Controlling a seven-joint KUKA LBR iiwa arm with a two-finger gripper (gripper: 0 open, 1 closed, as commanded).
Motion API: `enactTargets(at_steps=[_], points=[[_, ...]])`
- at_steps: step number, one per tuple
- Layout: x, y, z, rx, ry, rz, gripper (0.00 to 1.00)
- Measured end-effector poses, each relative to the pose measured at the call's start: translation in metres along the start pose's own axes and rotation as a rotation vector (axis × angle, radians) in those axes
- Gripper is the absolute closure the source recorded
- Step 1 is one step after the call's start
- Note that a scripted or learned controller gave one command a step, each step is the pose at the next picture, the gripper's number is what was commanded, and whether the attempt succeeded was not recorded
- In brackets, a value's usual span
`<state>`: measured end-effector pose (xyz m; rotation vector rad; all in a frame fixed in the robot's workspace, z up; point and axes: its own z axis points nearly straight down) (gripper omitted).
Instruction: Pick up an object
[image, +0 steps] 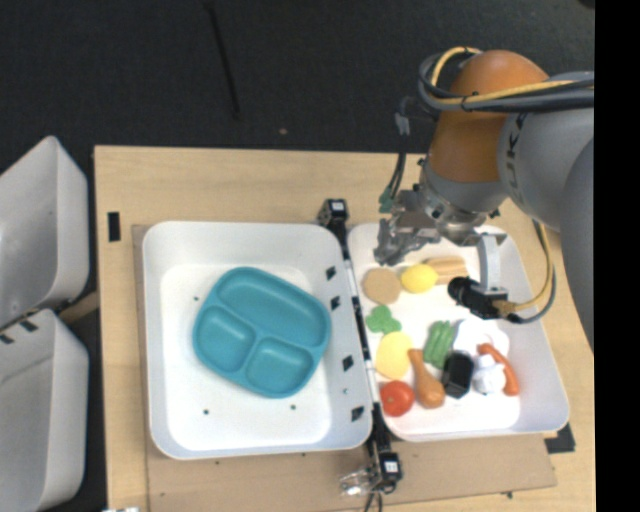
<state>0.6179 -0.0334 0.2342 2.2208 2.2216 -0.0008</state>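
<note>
Your hand, grip state I cannot tell, is hovering over a round tan cookie; crowding yellow lemon is risking a miss.

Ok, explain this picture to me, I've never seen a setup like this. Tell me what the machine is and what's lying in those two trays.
The camera is fixed above a wooden bench and looks down at a slant. The grey machine with the orange band is a robot arm reaching in from the right; its gripper hangs over the far end of the right bin. That bin holds small toy foods: a tan round cookie, a lemon, a red tomato, a carrot and others. The left bin holds a blue divided plate. I cannot see anything between the fingers.
</note>
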Motion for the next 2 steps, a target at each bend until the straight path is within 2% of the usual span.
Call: enactTargets(at_steps=[1,2], points=[[0.007,-0.014,-0.014,0.001,0.001,-0.002,1.00],[0.005,-0.014,0.003,0.002,-0.001,0.003,1.00]])
